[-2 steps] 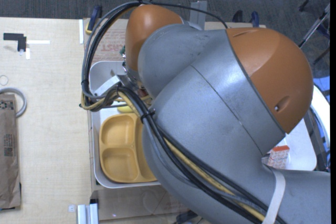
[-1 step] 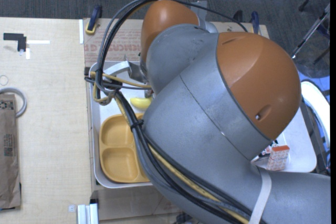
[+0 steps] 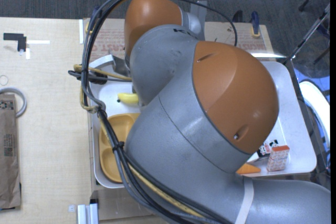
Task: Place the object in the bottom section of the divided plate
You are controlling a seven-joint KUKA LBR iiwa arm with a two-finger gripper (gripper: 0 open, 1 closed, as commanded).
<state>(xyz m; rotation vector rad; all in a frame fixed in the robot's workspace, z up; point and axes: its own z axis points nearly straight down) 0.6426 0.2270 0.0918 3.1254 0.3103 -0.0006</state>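
The grey and orange arm (image 3: 205, 113) fills the middle of the camera view and hides most of both bins. A yellow-orange divided plate (image 3: 114, 147) lies in the left bin, with only its left part showing past the arm. Just above the plate, a small yellow object (image 3: 127, 98) peeks out from under the arm on the bin floor. The arm's own body covers the gripper.
The left bin's white rim (image 3: 96, 113) shows at the left, with black cables (image 3: 89, 86) looping over it. In the right bin lie a small white and orange carton (image 3: 277, 158) and an orange wedge (image 3: 248, 169). A brown paper bag (image 3: 9, 155) lies on the bench at far left.
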